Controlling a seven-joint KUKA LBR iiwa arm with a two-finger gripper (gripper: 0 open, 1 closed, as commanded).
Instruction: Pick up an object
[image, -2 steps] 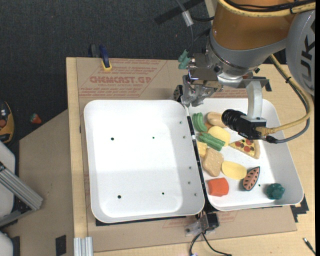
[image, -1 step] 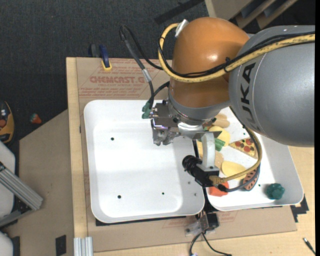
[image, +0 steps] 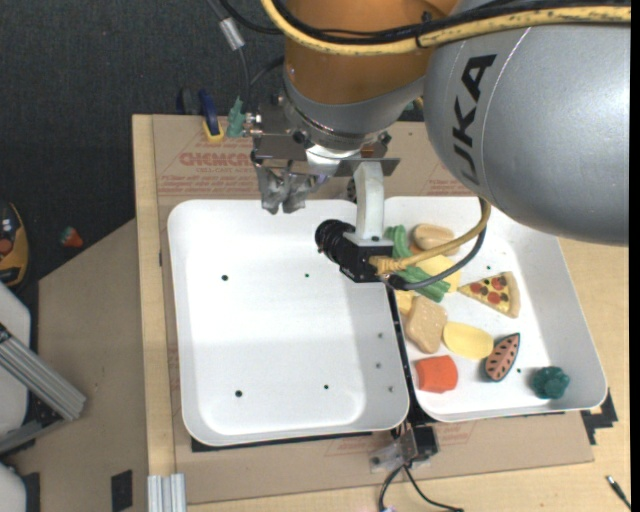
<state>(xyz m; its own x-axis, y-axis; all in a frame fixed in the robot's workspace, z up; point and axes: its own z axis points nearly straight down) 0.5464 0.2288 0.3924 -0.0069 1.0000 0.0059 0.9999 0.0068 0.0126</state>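
Observation:
Several toy foods lie in the right bin (image: 580, 345): a pizza slice (image: 492, 292), a watermelon slice (image: 503, 357), a yellow oval piece (image: 468, 339), an orange-red block (image: 436, 373), a tan bread-like piece (image: 425, 325), a beige piece (image: 433, 236), a green item (image: 401, 242) and a teal lump (image: 549, 381). My gripper (image: 283, 196) hangs over the far edge of the left bin (image: 200, 330), well left of all the toys. Its fingers point down with a small gap and nothing between them.
A white bracket (image: 370, 205) with a black fitting (image: 343, 250) and a yellow cable (image: 420, 262) hangs from the arm over the wall between the bins. The big grey arm link covers the top right. Brown board surrounds the bins.

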